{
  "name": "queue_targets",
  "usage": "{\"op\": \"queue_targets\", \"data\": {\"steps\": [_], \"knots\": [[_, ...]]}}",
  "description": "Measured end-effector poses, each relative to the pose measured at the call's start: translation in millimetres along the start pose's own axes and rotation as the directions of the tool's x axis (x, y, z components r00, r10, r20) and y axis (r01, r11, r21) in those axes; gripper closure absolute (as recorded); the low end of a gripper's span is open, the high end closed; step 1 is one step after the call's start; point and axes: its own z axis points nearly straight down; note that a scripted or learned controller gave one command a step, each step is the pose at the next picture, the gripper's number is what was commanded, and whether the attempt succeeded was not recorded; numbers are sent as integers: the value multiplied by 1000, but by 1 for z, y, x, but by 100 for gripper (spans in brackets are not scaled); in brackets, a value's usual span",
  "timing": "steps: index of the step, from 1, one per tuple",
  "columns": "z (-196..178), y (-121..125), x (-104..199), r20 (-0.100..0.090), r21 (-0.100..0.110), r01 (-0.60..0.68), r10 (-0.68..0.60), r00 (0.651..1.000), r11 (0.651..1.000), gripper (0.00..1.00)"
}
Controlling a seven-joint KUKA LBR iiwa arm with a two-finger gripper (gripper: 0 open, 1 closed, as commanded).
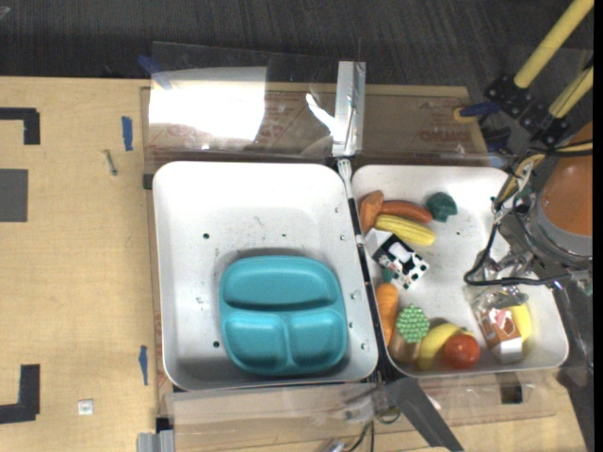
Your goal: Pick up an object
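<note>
The right bin (pixel 471 252) holds several toy foods. Along its left side lie an orange piece (pixel 370 205), a yellow banana (pixel 405 229), a dark green piece (pixel 440 205) and a black-and-white cow figure (pixel 400 260). At the front sit a carrot (pixel 386 309), a green spiky ball (pixel 412 323), a second yellow piece (pixel 435 339) and a red tomato (pixel 462 349). A yellow and red packet (pixel 506 328) rests in the front right corner. My gripper (pixel 501 298) hangs low right over that packet, and cables partly hide it.
The left bin (pixel 188 215) carries a teal three-compartment tray (pixel 281 314) at its front. A clear plastic divider (pixel 349 111) stands behind the bins. The arm's orange band (pixel 573 201) sits over the right bin's right wall. Yellow poles (pixel 556 31) cross the top right.
</note>
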Motion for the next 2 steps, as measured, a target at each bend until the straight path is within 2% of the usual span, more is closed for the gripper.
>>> {"op": "queue_targets", "data": {"steps": [1, 2], "knots": [[-138, -56, -14, 3, 6, 26, -27, 1000, 1000, 100], [-152, -92, -25, -1, 0, 118, -118, 993, 993, 100]]}}
